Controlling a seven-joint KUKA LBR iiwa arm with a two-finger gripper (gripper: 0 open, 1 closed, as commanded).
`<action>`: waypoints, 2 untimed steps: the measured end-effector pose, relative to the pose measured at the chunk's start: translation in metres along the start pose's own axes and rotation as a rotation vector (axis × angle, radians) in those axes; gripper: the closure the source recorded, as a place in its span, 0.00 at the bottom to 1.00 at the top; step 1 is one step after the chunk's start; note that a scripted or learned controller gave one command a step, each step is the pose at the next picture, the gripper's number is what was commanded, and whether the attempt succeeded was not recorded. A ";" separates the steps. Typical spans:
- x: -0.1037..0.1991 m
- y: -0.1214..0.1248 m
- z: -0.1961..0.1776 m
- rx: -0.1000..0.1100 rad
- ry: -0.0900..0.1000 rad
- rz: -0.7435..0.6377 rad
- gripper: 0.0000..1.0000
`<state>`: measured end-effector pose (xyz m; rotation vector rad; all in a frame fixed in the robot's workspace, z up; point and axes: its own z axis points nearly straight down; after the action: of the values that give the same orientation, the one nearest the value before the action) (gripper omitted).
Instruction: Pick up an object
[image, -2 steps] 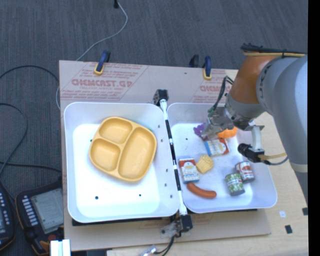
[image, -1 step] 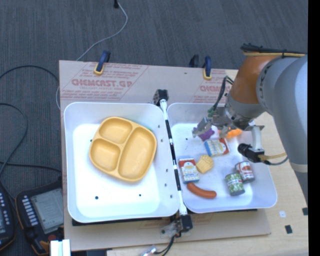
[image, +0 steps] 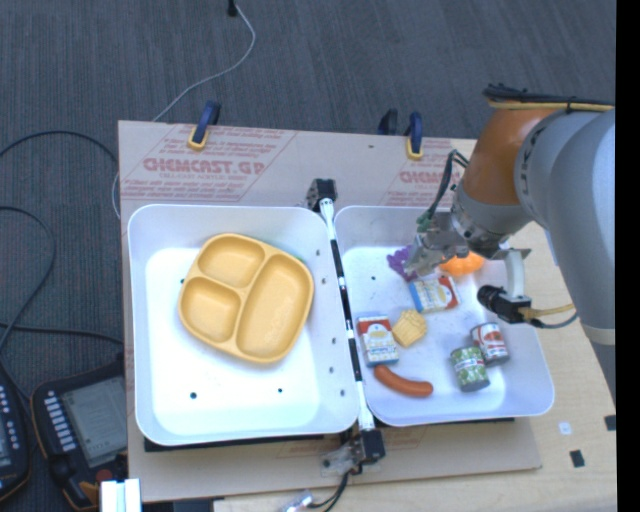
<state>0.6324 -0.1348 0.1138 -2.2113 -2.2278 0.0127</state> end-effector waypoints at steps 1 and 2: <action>0.000 0.000 0.000 0.000 0.000 0.000 0.00; 0.001 0.000 -0.005 0.005 0.001 -0.001 1.00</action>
<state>0.6322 -0.1342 0.1193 -2.2070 -2.2263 0.0178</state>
